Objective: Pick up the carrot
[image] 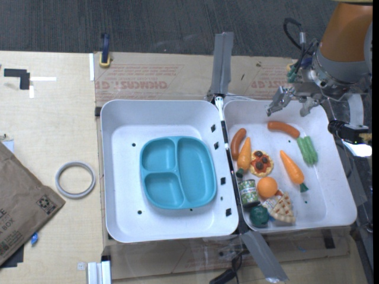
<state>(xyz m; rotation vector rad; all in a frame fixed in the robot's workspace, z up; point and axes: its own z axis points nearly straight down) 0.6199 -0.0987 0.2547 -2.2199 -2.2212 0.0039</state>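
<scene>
Metal fingers (pixel 294 101) parted, tapered smooth orange carrot (pixel 292 167) apart

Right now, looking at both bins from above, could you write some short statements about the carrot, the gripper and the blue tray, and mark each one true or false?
1. The carrot lies in the right bin. True.
2. The gripper holds the carrot. False: it hangs above the bin's far edge, apart from the carrot, holding nothing.
3. The blue tray sits in the left bin. True.
4. The carrot rests on the blue tray. False: it lies on the right bin's floor, beside the green vegetable.
</scene>
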